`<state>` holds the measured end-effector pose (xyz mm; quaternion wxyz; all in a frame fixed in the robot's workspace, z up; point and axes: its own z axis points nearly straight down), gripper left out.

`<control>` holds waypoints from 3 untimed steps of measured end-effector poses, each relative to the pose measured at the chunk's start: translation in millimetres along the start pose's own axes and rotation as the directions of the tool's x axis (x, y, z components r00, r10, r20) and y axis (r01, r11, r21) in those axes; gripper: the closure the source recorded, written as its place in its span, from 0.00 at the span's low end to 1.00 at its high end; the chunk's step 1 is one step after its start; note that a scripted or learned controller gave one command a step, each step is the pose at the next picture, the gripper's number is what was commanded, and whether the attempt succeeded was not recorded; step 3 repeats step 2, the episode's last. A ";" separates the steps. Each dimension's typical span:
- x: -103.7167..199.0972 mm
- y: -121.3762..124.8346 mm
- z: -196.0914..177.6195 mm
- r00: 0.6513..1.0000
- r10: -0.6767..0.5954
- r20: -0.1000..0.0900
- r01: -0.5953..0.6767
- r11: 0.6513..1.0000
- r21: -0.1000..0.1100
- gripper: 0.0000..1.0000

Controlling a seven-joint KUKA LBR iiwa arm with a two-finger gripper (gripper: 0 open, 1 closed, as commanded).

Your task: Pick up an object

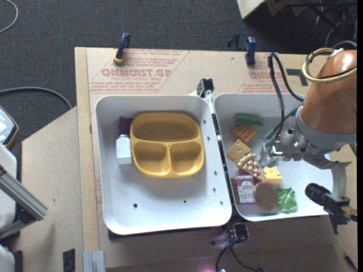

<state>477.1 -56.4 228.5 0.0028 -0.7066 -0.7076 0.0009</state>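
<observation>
- While my jaws hang over the right bin (256,103), close by the yellow cheese wedge (273,175), I cannot tell whether they are spread or pressed together.
- Crowding neighbours, like the round cookie (265,196), could deflect my grip.

Red lettering (136,72) on the tabletop (85,129), far left, reads "CHEMCAST GP" — the finer lines under it are illegible. More red print (262,75) stands far right, partly covered. The label on the small carton (244,189) — unreadable.
</observation>
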 end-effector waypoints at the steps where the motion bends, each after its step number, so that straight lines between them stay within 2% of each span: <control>1: 0.2 8.9 4.6 1.000 0.001 0.002 -0.001 1.000 -0.005 1.00; 3: -4.7 11.6 -3.8 1.000 0.001 0.003 -0.001 1.000 -0.008 1.00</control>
